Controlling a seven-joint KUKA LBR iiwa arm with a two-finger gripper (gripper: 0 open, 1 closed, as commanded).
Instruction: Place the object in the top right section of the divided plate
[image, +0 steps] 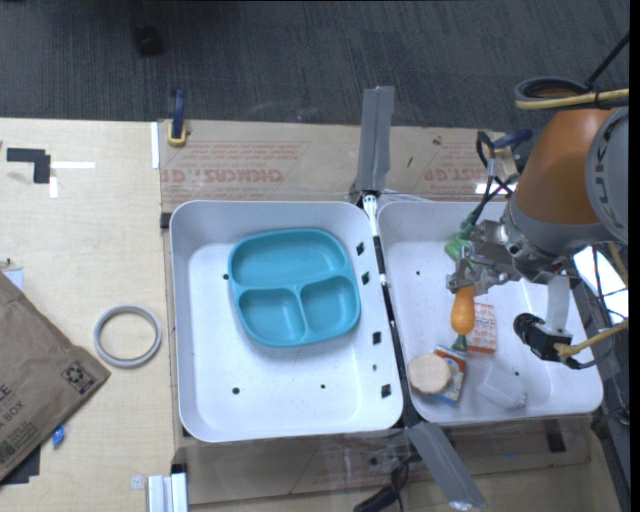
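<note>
A teal divided plate (293, 286) lies in the left bin (200, 390), with one wide section on its far side and two smaller ones on its near side. An orange carrot-shaped object (462, 312) sits in the right bin (560, 400). My gripper (468, 280) is directly over the carrot's upper end and meets it there. The wrist hides the contact, so whether it grips the carrot cannot be made out.
The right bin also holds a red and white packet (484, 328), a round tan object (430, 373) on a wrapper, a clear plastic piece (500, 390) and a green item (458, 245) by the wrist. A tape ring (127, 334) and a cardboard box (35, 375) lie left of the bins.
</note>
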